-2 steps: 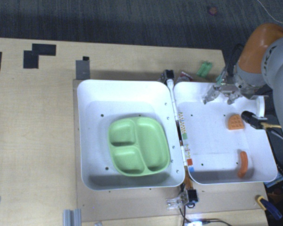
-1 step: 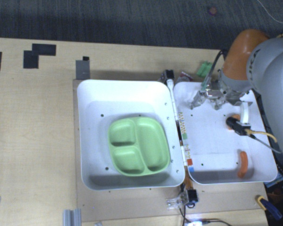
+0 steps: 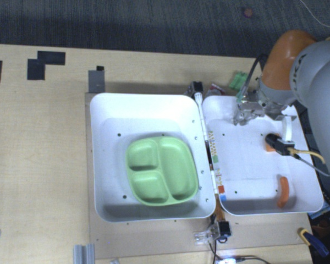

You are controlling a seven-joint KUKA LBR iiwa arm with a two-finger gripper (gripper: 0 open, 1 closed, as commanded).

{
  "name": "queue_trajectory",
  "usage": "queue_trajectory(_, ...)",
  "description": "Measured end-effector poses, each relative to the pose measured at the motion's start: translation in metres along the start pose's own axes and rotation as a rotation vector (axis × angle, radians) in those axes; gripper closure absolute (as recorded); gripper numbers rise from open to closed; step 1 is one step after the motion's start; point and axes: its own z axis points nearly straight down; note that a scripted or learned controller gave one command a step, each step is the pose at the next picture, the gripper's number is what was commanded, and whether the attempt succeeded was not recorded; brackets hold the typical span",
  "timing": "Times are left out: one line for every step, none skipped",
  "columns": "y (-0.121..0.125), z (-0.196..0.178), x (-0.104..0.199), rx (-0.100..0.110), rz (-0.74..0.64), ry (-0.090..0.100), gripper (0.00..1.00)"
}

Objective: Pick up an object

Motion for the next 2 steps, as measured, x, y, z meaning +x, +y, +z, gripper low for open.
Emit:
queue_trajectory(0.0117, -0.0899, 0.1099, 0.001, -0.001, 0.004, 1.00)
queue_trajectory(0.0117, -0.0992, 0.1075, 0.001, 0.000, 0.002, 1.00)
